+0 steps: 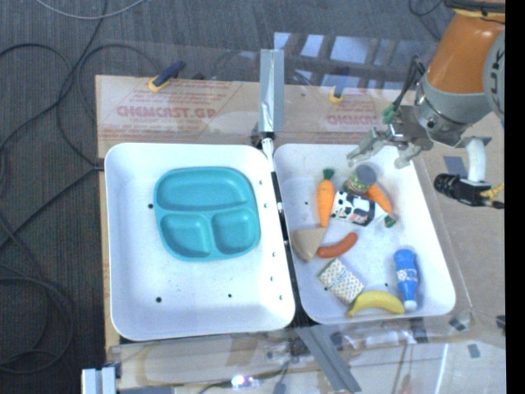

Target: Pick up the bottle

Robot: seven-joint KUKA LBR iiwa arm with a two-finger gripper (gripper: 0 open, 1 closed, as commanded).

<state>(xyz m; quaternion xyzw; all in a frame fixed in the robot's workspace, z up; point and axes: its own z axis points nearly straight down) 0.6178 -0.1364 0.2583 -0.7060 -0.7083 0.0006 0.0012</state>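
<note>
The bottle [405, 276] is blue with a white cap and a white label band. It lies near the front right corner of the right bin [433, 220], beside a banana [376, 303]. My gripper [384, 148] hangs over the back edge of that bin, well behind the bottle, above a cluster of toy food. Its fingers [362, 150] are spread apart with nothing between them.
Under the gripper sit a grey-topped item [362, 176], a cow-patterned piece [355, 210] and two carrots [326, 199] [380, 200]. A sausage [337, 245], a tan wedge [308, 241] and a checkered packet [340, 281] lie mid-bin. The left bin [131, 294] holds a teal divided tray [207, 211].
</note>
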